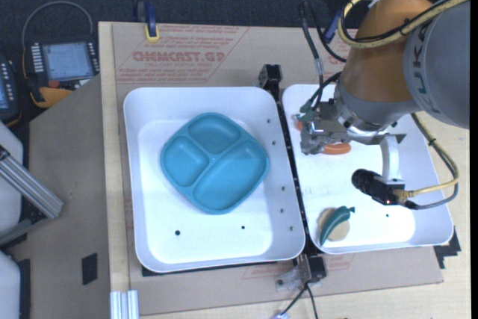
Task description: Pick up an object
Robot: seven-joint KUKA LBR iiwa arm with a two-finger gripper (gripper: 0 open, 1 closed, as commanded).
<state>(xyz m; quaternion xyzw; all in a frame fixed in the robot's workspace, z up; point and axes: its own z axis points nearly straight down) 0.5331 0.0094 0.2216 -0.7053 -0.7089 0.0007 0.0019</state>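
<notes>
My gripper (320,137) reaches down into the right bin (426,231), near its left wall at the upper part. An orange object (336,148) lies on the bin floor right under and beside the gripper's tip, partly hidden by it. Whether it sits between the fingers is hidden. A tan piece with a teal stalk-like part (334,222) lies at the bin's front left. The grey arm with its orange band (385,48) covers the bin's back part.
The left bin (149,235) holds a blue divided plate (214,161) in its middle. A black camera-like unit with a yellow cable (377,187) hangs off the wrist above the right bin's middle. A black clamp (269,75) stands at the divider's far end.
</notes>
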